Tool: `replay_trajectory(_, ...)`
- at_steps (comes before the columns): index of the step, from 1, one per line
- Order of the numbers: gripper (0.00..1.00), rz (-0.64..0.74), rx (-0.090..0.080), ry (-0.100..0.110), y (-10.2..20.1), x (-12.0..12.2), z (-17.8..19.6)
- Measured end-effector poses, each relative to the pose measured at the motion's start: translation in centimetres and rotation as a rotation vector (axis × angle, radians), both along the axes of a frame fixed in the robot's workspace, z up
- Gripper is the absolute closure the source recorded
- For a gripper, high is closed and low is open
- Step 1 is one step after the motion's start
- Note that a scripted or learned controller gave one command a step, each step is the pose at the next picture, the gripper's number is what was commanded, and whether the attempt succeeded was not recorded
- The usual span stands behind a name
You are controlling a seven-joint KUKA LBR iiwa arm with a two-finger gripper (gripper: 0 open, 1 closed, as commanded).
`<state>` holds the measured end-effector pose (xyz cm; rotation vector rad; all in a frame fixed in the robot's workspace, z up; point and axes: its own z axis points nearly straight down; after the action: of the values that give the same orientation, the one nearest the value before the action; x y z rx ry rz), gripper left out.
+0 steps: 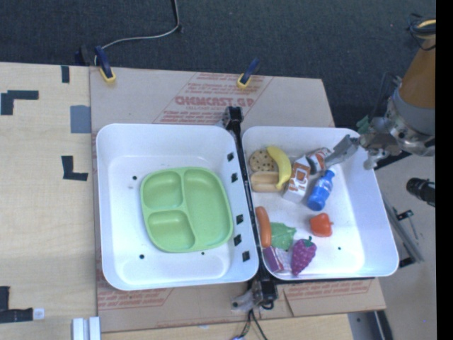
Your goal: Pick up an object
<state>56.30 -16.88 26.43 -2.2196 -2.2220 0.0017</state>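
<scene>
Gripper just right of carton (touching? unclear), w/ bottle below

cardboard-topped bench, two white bins

Lab: clamped cardboard, white bins

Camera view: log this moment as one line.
gripper above right bin, far-right corner | nothing held | nearest: blue bottle | green tray in left bin
</scene>
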Motion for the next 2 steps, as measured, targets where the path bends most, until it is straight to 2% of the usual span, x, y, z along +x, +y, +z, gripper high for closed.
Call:
replay_trajectory(1,0.00,0.001,0.000,-0.004,1.2,4.7,-16.9)
replay_trajectory(2,0.00,-0.013,-0.001,0.046,3.9,9.6,-18.3)
